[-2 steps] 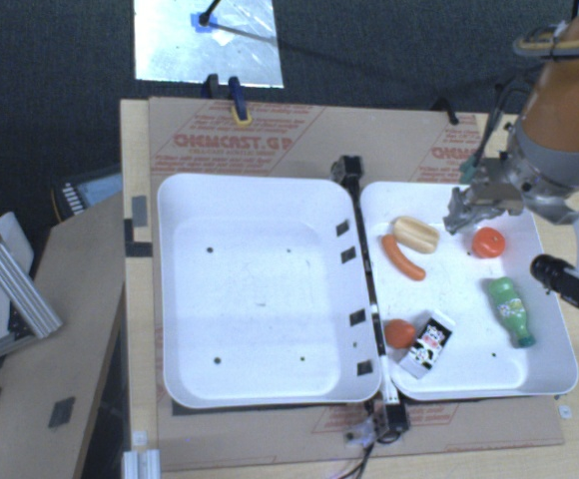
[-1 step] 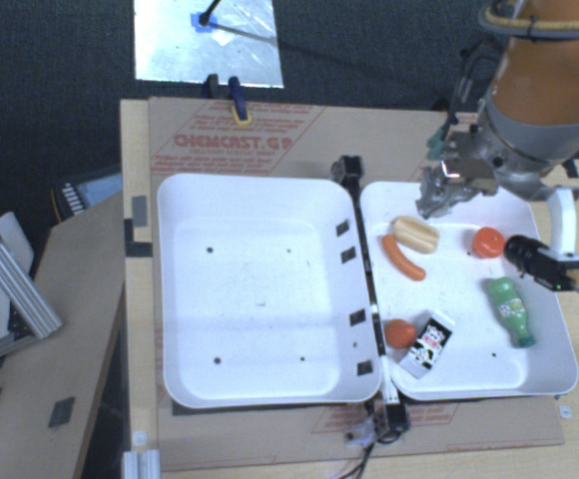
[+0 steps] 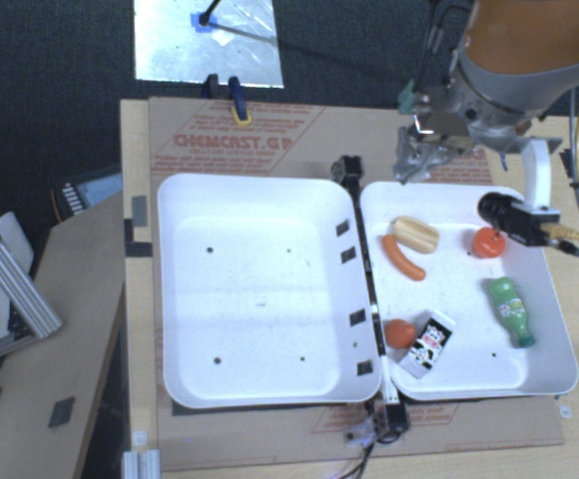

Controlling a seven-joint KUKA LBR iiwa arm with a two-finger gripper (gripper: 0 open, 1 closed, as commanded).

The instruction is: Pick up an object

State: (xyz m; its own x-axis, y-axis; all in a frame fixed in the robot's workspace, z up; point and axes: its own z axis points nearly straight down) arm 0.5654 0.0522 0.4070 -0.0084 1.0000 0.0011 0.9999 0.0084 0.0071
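Observation:
The right bin (image 3: pixel 539 367) holds several toy items: a bun (image 3: pixel 416 234), a sausage (image 3: pixel 404 258), a red tomato (image 3: pixel 488 242), a green bottle (image 3: pixel 510 311), a small black-and-white carton (image 3: pixel 428 344) and an orange piece (image 3: pixel 400 333) beside it. My gripper (image 3: pixel 415 163) hangs above the far edge of the right bin, behind the bun, with nothing seen between its fingers. The arm's orange band (image 3: pixel 529 18) fills the upper right.
The left bin (image 3: pixel 260 287) lies beside the right one, joined by a black-clipped divider (image 3: pixel 364 267). A black fitting with a cable (image 3: pixel 514 218) sits near the tomato. A shiny metal sheet (image 3: pixel 208 28) lies beyond the bench. An aluminium frame (image 3: pixel 5 277) stands at left.

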